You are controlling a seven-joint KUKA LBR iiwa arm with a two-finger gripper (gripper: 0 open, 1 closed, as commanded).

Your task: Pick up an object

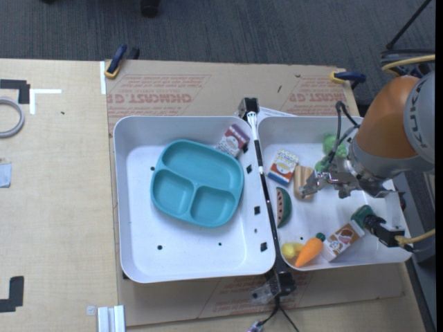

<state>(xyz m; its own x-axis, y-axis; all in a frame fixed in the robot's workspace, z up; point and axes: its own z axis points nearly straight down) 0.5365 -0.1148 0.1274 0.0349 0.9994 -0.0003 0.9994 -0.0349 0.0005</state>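
"CHEMCAST GP" printed reversed on cardboard sheet point(159, 92), "KUK" on arm point(423, 126)

I see my gripper point(309, 187) low in the right white bin point(387, 254), beside a tan bread slice point(302, 179). A watermelon wedge point(282, 206) lies left; an orange carrot point(309, 250) sits nearer me.

Cardboard sheet point(173, 88) underlies both bins. Blue-and-yellow clamps at its far-left point(115, 61) and far-right point(349, 77) corners. Chair castors point(149, 7) on grey carpet point(277, 19) beyond.
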